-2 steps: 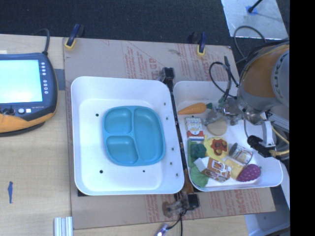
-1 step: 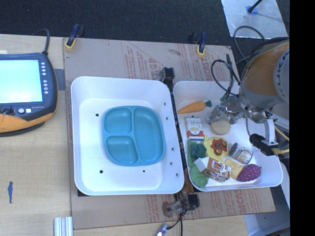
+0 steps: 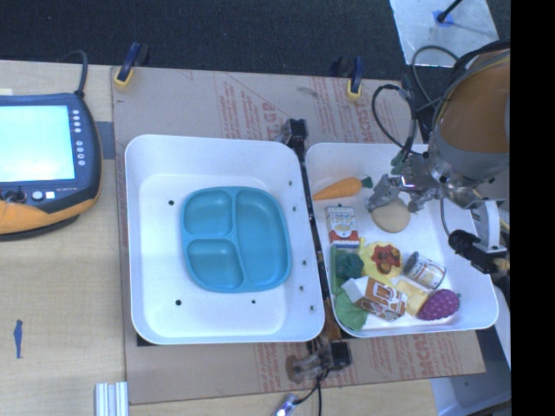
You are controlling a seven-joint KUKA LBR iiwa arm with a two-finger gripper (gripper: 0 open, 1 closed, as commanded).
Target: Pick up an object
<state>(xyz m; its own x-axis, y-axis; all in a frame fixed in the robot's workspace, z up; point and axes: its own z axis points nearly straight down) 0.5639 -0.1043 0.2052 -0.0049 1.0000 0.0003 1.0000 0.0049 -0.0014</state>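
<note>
The right bin holds several toy foods: an orange carrot, a beige round piece, a small carton, a pizza slice, a tin can, a purple grape bunch, a brown packet and green leaves. My gripper hangs low over the bin's back half, directly above the beige piece, its fingers spread to either side of it. I see nothing held between them.
The left bin holds a blue divided plate. A teach pendant lies on the bench at far left. The arm's grey and orange body and cables cover the right bin's back right corner.
</note>
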